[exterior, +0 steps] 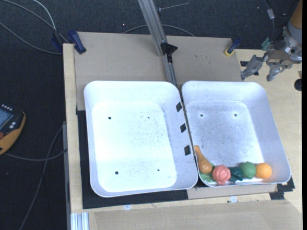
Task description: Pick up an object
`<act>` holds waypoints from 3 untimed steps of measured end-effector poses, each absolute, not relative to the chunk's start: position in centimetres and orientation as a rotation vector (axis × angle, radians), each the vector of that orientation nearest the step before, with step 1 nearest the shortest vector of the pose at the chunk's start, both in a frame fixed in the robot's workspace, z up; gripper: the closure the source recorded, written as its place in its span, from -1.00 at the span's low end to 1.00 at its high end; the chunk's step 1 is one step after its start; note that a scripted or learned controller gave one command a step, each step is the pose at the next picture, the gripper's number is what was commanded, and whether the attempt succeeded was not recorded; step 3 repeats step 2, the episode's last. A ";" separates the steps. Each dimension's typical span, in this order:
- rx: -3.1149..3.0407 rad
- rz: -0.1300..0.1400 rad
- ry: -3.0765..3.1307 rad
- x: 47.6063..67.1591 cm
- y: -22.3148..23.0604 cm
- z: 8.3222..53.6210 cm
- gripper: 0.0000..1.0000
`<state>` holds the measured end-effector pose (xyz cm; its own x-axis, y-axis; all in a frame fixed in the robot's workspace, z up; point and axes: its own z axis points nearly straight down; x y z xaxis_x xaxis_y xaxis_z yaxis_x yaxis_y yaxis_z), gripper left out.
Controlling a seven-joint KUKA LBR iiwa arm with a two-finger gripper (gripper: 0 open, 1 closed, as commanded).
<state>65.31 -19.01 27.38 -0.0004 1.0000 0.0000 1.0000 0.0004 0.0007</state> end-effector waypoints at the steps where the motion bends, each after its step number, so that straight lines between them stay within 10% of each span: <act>1: 2.224 -0.002 2.222 58.0 -18.4 22.9 -1.00; 2: 2.216 0.005 2.220 65.6 -18.7 30.5 -1.00; 3: 2.216 0.005 2.220 65.6 -18.7 30.5 -1.00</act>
